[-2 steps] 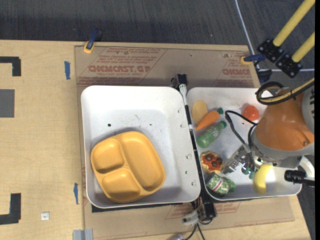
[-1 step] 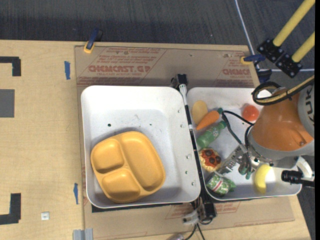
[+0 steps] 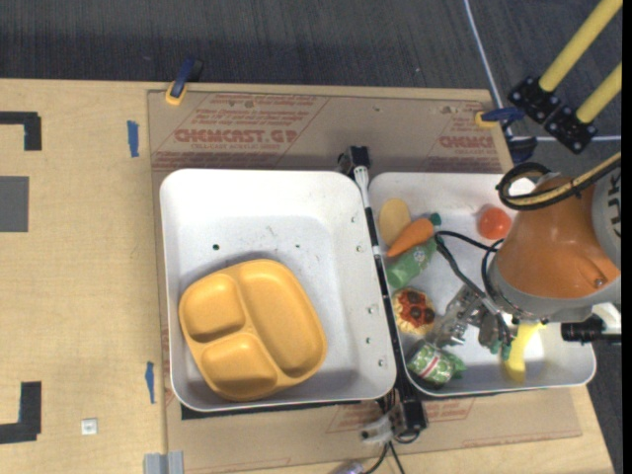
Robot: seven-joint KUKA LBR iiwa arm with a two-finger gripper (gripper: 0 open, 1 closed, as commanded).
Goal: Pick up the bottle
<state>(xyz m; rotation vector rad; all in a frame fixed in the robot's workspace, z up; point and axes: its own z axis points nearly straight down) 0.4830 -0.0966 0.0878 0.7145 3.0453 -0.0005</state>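
Observation:
In the right bin [image 3: 568, 371], a yellow bottle-like object [image 3: 519, 350] lies near the front edge, partly under the arm's orange band. A green object [image 3: 412, 266] that may also be a bottle lies by the left wall under an orange carrot [image 3: 412, 235]. My gripper [image 3: 464, 326] hangs low over the middle of this bin. It sits just left of the yellow object, above a red and green round toy [image 3: 433, 362] and right of a small orange spotted piece [image 3: 412, 309]. Nothing shows as held.
A pale yellow toy [image 3: 394, 213] and an orange-red ball [image 3: 494, 222] lie at the back of the right bin. The left bin [image 3: 257, 205] holds a yellow divided plate [image 3: 252, 327]. A black cable [image 3: 464, 255] loops across the right bin. Yellow bars [image 3: 583, 38] stand at the top right.

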